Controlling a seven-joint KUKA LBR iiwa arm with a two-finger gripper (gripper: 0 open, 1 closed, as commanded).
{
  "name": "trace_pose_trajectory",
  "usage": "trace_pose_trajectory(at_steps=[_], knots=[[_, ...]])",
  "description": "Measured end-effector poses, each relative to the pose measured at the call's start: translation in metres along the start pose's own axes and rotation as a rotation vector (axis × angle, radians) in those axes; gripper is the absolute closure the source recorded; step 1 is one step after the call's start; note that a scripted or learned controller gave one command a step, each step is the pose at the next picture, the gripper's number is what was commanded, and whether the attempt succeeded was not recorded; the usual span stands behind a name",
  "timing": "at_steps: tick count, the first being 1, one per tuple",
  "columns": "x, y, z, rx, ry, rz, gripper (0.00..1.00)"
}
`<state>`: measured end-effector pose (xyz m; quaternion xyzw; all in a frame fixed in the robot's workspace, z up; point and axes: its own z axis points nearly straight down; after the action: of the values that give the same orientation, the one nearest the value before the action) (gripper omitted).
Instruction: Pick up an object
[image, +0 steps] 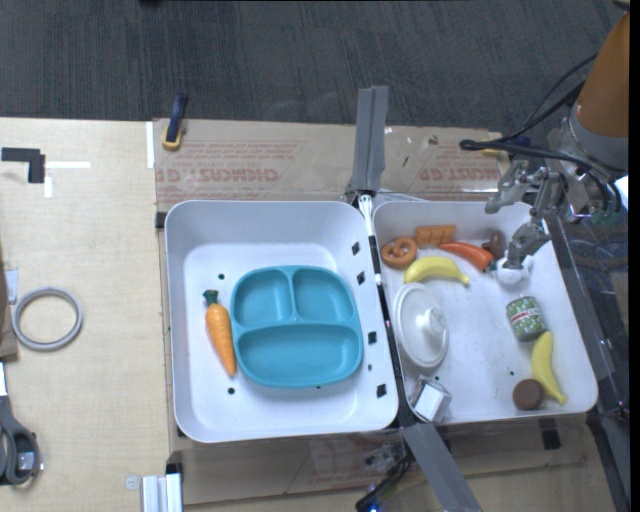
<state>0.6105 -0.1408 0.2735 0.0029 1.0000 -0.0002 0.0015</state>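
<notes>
A: What surrounds the bins?
B: A pale wood tabletop (90, 230), with dark carpet at twelve o'clock.
A: And the jaws (515, 262)?
B: Parted, holding nothing, in the right bin (480, 395); a red pepper (468, 254) lies just at their nine o'clock.

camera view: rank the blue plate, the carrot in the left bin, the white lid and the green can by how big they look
Largest to smallest:
1. blue plate
2. white lid
3. carrot
4. green can
The lid covers more area than the carrot, though their lengths look alike.
</notes>
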Motion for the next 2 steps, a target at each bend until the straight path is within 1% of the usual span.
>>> trace_pose_trajectory(at_steps=[1,2], knots=[[-0.041,-0.019,0.088,0.000,0.000,0.049,0.00],[0.014,-0.037,0.179,0.000,0.000,0.113,0.00]])
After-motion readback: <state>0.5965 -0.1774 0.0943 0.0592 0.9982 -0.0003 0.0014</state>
